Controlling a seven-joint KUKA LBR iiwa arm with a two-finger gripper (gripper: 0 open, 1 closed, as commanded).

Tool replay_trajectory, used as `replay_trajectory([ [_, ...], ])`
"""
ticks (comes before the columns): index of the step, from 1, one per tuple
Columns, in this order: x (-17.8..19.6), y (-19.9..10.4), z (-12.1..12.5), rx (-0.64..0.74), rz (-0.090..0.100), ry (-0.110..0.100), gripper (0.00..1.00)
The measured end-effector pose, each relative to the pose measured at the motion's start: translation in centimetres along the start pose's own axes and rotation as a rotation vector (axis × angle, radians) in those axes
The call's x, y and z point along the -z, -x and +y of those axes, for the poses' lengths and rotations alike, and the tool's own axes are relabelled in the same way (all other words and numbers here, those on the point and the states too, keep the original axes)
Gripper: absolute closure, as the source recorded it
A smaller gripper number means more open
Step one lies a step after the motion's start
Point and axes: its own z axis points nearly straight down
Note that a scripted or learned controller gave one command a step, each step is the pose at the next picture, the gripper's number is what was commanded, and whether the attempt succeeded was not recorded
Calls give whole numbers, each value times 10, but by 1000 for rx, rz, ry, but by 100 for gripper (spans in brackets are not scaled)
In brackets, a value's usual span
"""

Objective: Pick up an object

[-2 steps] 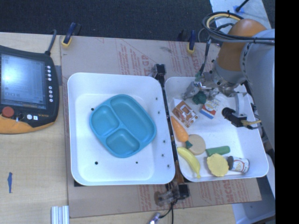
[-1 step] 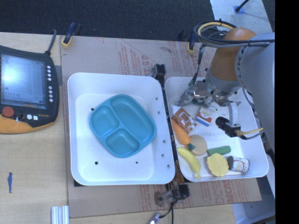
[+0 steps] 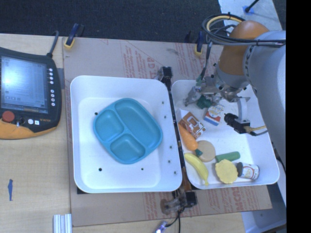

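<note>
A brown board on the wooden bench carries two white bins; the left bin holds a blue divided plate. The gripper hangs over the right bin's far end, above the heaped toy food nearer the front. Its fingers blur into clutter; their state cannot be told.
</note>
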Motion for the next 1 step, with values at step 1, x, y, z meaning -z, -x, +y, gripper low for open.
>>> replay_trajectory([
  [1,0,37,0,-2,0,2,0],
])
